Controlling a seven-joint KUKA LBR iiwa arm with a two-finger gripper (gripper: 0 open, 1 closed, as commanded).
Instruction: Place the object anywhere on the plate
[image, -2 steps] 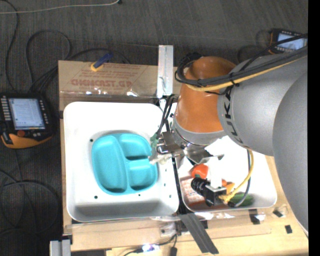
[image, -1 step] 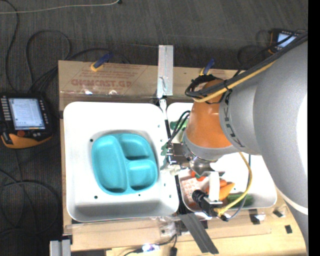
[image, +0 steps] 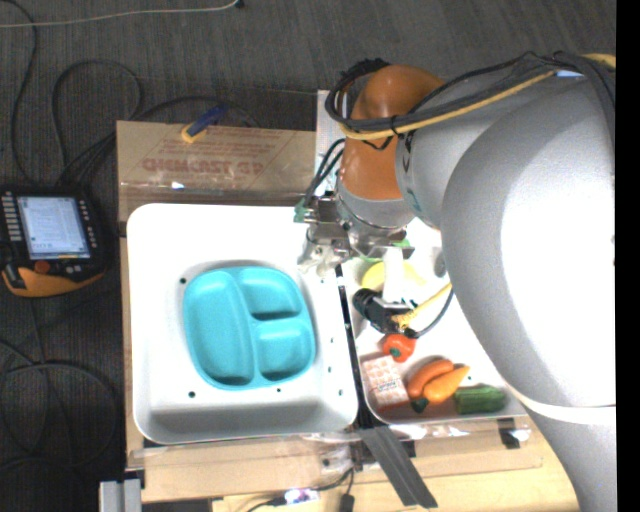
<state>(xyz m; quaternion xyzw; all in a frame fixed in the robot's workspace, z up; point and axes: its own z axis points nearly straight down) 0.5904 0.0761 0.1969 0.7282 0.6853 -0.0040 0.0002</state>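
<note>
1. We see the blue plate (image: 250, 325) lying bare in the left bin (image: 150, 300), centre-left of the frame.
2. The gripper (image: 345, 245) hangs over the divide between the bins; whether it is open or closed, we cannot tell.
3. The toy vegetables, a carrot (image: 435, 378) and a green piece (image: 480, 399), sit in the right bin (image: 440, 425), lower right.
4. We judge the crowding risky: a grasp may slip or catch a neighbour.

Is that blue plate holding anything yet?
Empty: all three compartments of the blue plate show bare blue; the toy foods lie in the right bin.
</note>
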